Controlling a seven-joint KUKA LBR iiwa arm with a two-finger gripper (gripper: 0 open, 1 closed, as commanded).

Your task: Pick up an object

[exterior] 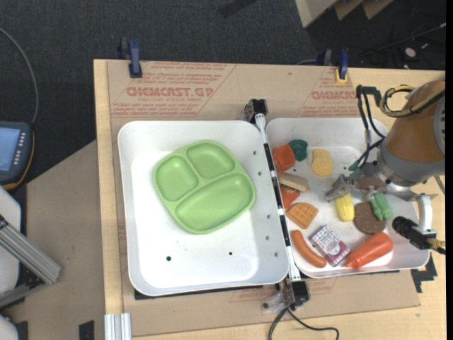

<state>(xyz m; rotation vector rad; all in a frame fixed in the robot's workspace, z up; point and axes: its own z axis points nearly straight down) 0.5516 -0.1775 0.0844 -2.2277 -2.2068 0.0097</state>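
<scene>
Arm low over the right bin, claw (345,187) down among the toy food, nothing clearly in it.

Can't tell if the claw is spread or pinched, its tip is too small and blurred. It sits just left of the arm's wrist, next to a yellow corn cob (344,207) w/ bumpy kernels; likely pick targets are packed close around it: brown round patty (367,219), smooth orange carrot (369,250), waffle (301,214) w/ grid texture, sausage (308,250), pink-purple packet (329,243). All are in the right bin (338,129), prob. dumped loose for random grasps. Left bin (141,211) holds a matte green three-part plate (204,185), lying flat. Both bins rest on the brown surface (212,87).
</scene>
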